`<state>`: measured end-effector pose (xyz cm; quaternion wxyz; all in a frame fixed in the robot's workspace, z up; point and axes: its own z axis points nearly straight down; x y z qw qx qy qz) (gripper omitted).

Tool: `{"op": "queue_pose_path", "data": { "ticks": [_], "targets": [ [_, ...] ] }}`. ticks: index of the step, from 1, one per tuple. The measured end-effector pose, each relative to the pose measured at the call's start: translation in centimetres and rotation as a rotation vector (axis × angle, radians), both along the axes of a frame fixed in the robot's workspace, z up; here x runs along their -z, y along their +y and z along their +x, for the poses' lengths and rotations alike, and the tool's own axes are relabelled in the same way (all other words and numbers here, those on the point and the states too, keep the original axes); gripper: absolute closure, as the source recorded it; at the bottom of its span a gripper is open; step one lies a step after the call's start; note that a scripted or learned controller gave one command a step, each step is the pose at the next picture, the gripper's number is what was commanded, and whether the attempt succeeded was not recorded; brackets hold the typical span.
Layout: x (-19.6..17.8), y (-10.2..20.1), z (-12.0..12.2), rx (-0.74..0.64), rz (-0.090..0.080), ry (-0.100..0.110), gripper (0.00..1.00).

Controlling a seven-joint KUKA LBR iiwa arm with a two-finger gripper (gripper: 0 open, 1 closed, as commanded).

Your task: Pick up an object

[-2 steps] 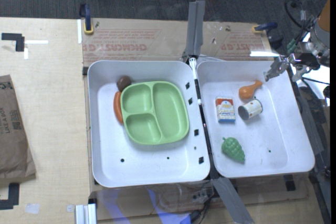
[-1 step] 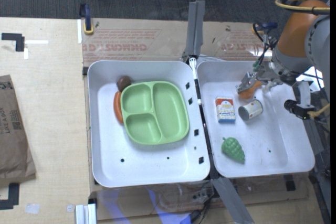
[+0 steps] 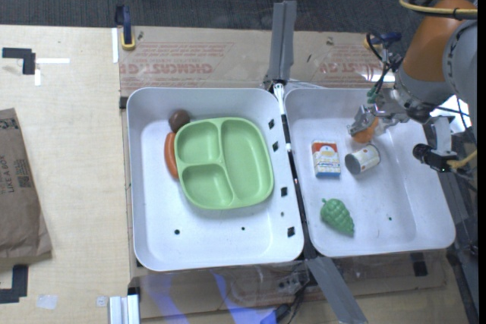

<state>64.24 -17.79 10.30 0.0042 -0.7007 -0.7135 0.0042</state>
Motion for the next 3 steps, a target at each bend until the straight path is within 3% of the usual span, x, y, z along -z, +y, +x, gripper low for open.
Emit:
{"op": "queue_pose_path", "data": {
  "ticks": [1, 2, 3],
  "targets": [
    [-12.3, 2.0, -2.7, 0.012, -0.002, -0.012, 1.0],
    [-4.2, 1.1, -1.1, -0.071, 0.0, -0.01, 1.0],
    [-11.5, 5.3, -1.4, -0.134, 0.0, -0.012, 1.0]
  ]
}}
